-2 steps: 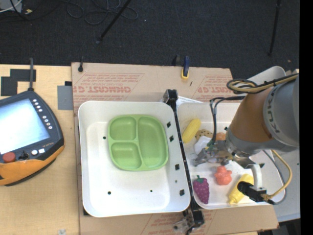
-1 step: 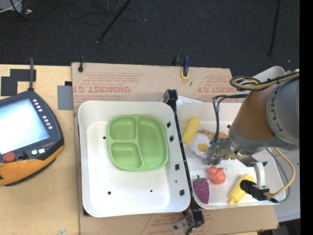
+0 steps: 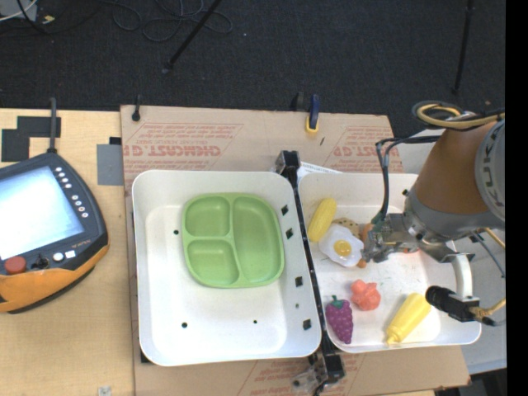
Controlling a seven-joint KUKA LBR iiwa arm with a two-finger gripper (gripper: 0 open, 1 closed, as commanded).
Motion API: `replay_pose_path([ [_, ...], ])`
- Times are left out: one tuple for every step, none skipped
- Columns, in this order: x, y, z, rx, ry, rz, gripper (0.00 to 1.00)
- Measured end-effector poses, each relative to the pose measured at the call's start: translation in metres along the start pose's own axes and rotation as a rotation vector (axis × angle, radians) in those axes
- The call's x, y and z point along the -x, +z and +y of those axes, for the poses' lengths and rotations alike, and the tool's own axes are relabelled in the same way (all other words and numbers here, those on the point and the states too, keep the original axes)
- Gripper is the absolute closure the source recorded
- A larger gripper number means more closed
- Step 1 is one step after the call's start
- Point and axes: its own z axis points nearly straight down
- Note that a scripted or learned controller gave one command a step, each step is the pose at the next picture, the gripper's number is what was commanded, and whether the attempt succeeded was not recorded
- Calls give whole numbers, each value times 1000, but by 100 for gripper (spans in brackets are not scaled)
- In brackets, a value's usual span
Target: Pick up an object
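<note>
1. The gripper (image 3: 373, 246) sat low in the right bin (image 3: 437, 337), just beside the fried egg (image 3: 341, 246). The wrist hid the tips, so I cannot tell whether it was released or clenched, nor whether it touched the egg.

2. The egg lay near the bin's left wall, touching or just beside the corn (image 3: 322, 219) above it, with something small and speckled partly hidden behind it.

3. Judged by its look, the egg was a light toy, flat and probably smooth plastic or rubber. A flat piece gives little height to pinch; the raised yolk or a rim edge would seem the best hold, and slipping looked the main risk.

4. Other candidates in the same bin:
   - The red toy (image 3: 366, 294), rounded and lumpy, stood clear of its neighbours and would likely suit a pinch across its middle.
   - The grapes (image 3: 340, 320), near the left wall, were bumpy and perhaps soft.
   - The yellow piece (image 3: 407, 318), long and smooth, would be best taken across its narrow width.

5. The left bin (image 3: 157, 304) held a green tray (image 3: 233, 242), wide and thin, a poor match for a narrow pinch.
</note>
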Motion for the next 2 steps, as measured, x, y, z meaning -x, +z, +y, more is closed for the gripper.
replay_pose_path([
  [4, -49, 10, 0, -1, 0, 100],
  [5, -68, 10, -3, -1, 1, 100],
])
